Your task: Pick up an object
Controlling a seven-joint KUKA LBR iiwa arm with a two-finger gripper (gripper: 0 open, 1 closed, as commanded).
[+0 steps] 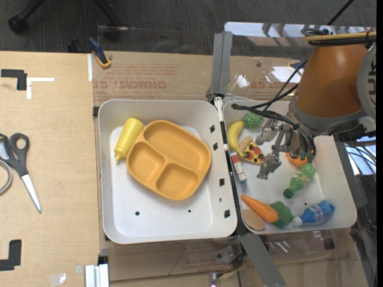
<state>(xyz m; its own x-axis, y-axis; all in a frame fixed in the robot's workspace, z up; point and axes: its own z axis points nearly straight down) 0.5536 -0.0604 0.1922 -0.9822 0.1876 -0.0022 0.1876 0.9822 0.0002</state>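
Observation:
My gripper (267,152) hangs over the middle of the right bin (341,220), open, with nothing between its fingers. Just left of it lies a pizza-slice toy (252,152), and a banana (234,135) lies beyond that by the bin's left wall. A green leafy toy (254,121) sits at the back. An orange object (297,156) is partly hidden under the wrist. To the lower right lie a green bottle (299,180) and a blue bottle (315,213). A carrot (262,207) lies near the front.
The left bin (114,220) holds a yellow divided plate (169,158) and a yellow bottle (128,137). A slim tube (239,170) lies along the right bin's left wall. Scissors (21,166) rest on the bench at far left. Cables trail behind the arm.

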